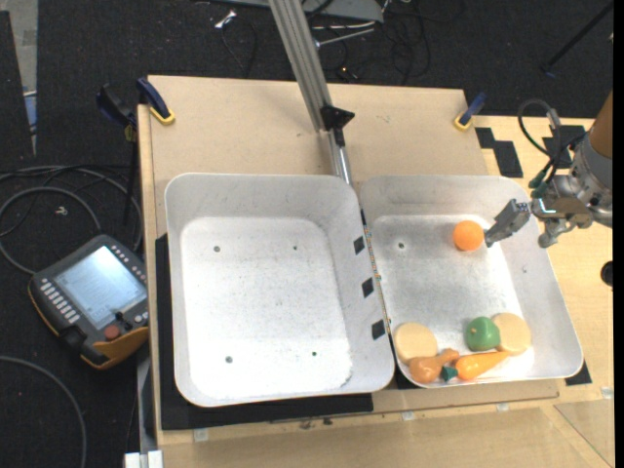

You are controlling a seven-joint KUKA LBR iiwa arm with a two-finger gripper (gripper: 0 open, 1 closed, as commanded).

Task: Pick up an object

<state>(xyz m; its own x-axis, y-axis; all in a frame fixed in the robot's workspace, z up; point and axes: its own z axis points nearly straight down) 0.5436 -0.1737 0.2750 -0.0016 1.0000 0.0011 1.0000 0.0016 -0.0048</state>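
Observation:
In the right white bin [546,291], an orange ball [468,235] lies near the far side. Along the bin's near edge sit a green pepper [481,333], two pale round pieces [416,340] [512,331], a carrot [478,364] and a small orange item [426,368]. My gripper [526,230] hangs at the bin's right rim, just right of the orange ball. Its fingers are spread open with nothing between them, and the left finger [506,224] points toward the ball without touching it.
The left white bin [258,281] holds nothing I can see. A metal pole [307,61] slants down to the gap between the bins. A teach pendant [93,300] lies off the bench at left. Clamps mark the bench's far corners.

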